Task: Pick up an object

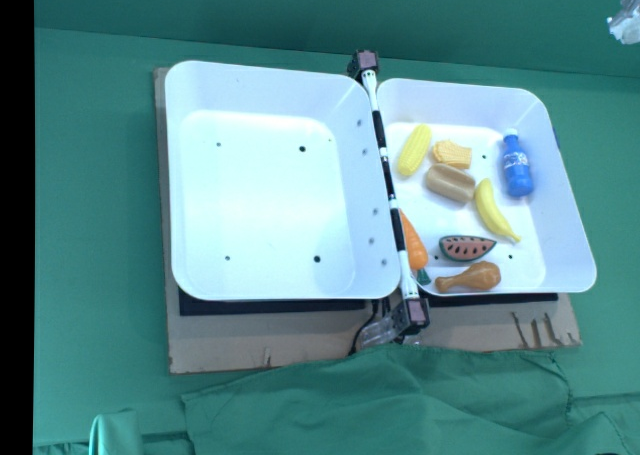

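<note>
The right bin (556,239) holds several toy foods. A yellow corn cob (414,150) lies at its far left, with an orange-yellow piece (452,154) beside it and a brown bun (449,183) just below. A blue bottle (516,165) lies at the far right, next to a banana (495,211). An orange carrot (413,240) rests against the left wall. A watermelon slice (467,247) and a chicken drumstick (469,279) lie near the front. My gripper (626,19) shows as a pale shape at the top right edge, far above and beyond the bin.
The left bin (262,183) sits beside the right one, with a black-and-white divider bar (385,178) between them. Both rest on a cardboard sheet (230,348) on the green bench. Crumpled green cloth (400,403) lies along the front.
</note>
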Action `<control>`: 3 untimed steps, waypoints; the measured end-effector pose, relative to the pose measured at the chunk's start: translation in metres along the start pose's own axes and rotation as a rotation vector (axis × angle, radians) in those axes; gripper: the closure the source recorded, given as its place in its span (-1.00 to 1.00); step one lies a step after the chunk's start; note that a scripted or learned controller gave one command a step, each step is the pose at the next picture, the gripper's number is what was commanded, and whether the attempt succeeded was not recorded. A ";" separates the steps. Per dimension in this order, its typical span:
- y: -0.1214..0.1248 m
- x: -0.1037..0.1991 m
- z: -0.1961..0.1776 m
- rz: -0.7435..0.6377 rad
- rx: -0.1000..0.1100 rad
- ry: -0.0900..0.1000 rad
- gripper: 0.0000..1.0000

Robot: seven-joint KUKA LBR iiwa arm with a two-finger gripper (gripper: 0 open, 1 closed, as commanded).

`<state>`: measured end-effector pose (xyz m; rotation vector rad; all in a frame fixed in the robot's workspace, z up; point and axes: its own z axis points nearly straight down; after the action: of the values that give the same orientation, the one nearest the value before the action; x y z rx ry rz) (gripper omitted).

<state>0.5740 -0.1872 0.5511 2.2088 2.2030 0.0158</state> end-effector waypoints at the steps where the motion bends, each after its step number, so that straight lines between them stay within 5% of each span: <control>1: -0.004 0.042 -0.085 -0.003 0.006 0.004 1.00; 2: 0.018 0.035 -0.081 0.002 0.016 0.004 1.00; 3: 0.017 0.035 -0.081 0.002 0.016 0.005 -1.00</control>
<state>0.5895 -0.1514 0.6322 2.2211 2.2116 0.0030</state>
